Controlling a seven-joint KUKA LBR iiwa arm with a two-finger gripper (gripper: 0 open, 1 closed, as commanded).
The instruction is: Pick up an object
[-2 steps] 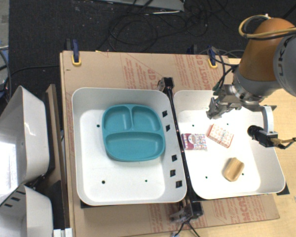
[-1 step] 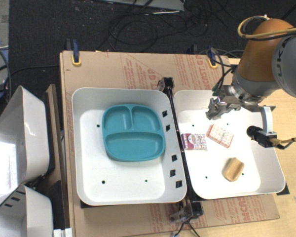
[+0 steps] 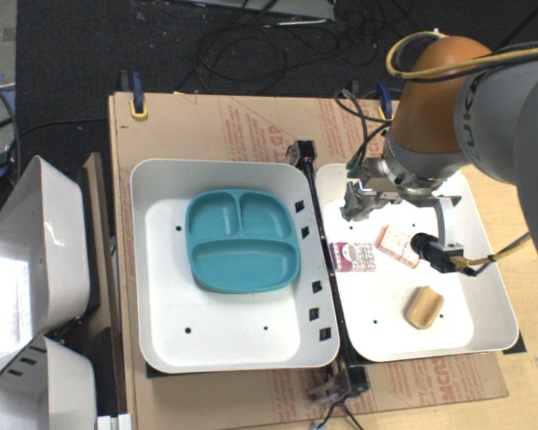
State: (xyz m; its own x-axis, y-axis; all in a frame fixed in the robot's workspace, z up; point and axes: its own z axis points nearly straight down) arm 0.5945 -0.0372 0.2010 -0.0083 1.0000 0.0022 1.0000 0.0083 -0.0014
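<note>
Grey metal with an orange band above the wrist, the arm reaches in from the right and holds the tool low over the back left part of the right bin. From this angle I cannot tell whether the tool is apart or together, and nothing can be seen clamped in it.

Just in front of the tool a small pink-and-white packet lies flat on the bin floor, near the bin's left wall. Beside it to the right is a small red-and-white box, tilted. A tan block rests nearer the front, apart from both.

The left bin carries a teal divided plate with three compartments, lying near its middle. Black clips line the seam where the two bins meet.

Both bins sit on a table topped with brown board that bears faded red print. A blue and yellow clamp grips its back left corner. Around the table the floor is dark, with cables trailing across it behind. Spare white bins stand to the left.
</note>
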